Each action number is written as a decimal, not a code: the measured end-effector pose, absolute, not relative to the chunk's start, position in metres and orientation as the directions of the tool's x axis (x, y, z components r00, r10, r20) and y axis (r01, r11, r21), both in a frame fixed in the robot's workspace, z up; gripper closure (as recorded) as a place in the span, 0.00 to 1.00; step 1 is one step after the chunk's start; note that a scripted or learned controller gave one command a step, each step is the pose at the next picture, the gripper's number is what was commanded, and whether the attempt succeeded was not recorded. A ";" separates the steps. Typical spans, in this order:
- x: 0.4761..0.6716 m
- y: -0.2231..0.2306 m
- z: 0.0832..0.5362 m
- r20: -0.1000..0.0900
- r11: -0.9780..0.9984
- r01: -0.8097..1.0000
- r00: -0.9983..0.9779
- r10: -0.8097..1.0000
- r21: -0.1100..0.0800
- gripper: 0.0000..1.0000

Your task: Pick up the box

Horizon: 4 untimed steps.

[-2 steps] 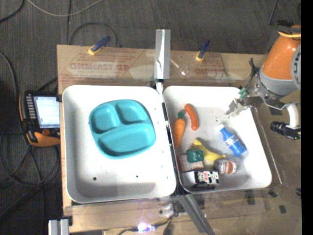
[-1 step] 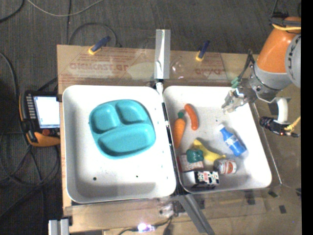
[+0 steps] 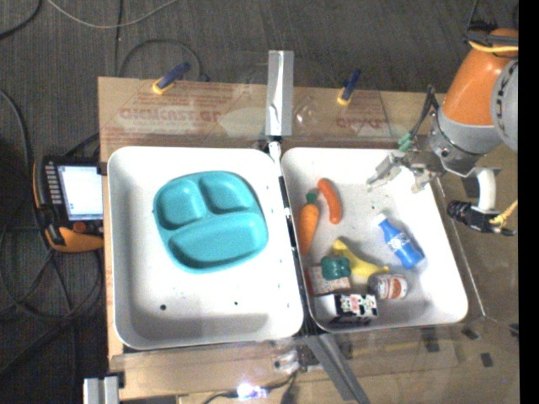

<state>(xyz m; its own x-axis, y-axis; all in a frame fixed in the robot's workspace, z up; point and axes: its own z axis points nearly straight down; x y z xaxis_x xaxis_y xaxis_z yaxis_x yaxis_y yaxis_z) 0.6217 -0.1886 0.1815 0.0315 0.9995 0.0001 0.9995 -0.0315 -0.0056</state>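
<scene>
Dark carpet with loose cables surrounds a wooden bench [image 3: 118, 116] bearing two white bins side by side. Nearest the camera, along the front edge of the right bin [image 3: 455, 305]: a small black-and-white patterned box [image 3: 357, 305] lying flat against the front wall, a red-and-white can [image 3: 392, 287] just to its right, a brown packet [image 3: 318, 279] to its left. Just behind these, a green block [image 3: 335, 268] touching a yellow banana-like piece [image 3: 360, 262]. A blue bottle [image 3: 400, 242] lies tilted toward the bin's right side. Further back, a carrot [image 3: 308, 222] beside an orange-red sausage shape [image 3: 329, 200]. Left bin [image 3: 135, 310] holds a teal divided tray [image 3: 210, 219]. At the far right corner of the right bin, gripper [image 3: 396, 171] hangs over the rim, fingers spread apart, nothing between them, well apart from the box. Beyond, clamps on the bench's back edge.
</scene>
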 end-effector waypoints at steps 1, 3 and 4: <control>0.647 -0.152 0.105 -0.008 0.155 0.988 -0.155 0.988 0.013 0.00; 0.656 -0.202 0.091 -0.001 0.080 0.997 -0.080 0.997 -0.005 0.00; 0.669 -0.212 0.098 0.013 -0.055 0.998 0.055 0.998 -0.015 0.00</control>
